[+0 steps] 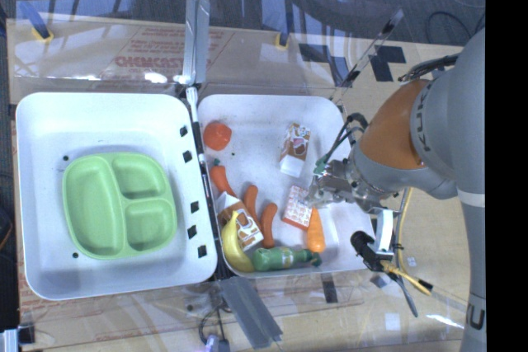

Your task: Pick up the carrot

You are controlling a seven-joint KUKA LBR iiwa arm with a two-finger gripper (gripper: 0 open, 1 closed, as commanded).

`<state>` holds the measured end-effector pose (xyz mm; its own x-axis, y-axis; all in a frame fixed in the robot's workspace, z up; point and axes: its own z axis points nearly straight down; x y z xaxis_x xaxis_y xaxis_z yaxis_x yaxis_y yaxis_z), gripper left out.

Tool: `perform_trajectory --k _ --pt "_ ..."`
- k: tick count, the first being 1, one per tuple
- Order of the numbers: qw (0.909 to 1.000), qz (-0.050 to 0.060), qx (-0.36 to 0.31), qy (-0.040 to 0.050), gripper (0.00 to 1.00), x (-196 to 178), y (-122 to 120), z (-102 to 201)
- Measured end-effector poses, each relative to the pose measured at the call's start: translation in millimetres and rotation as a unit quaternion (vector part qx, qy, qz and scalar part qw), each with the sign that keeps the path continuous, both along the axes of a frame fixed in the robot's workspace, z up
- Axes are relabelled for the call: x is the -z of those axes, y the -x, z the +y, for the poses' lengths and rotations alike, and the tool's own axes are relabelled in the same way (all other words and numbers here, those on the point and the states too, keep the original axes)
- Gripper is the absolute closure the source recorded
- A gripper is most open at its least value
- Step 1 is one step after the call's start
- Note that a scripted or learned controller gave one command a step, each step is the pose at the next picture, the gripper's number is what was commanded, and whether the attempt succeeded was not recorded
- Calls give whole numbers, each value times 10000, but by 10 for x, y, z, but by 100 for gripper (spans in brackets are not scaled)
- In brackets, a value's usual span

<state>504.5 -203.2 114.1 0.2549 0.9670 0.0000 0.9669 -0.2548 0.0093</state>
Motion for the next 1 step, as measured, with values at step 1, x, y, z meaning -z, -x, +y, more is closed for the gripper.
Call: perform_trajectory --k 1 --pt "9996 72 -273 -22 100 -533 -158 279"
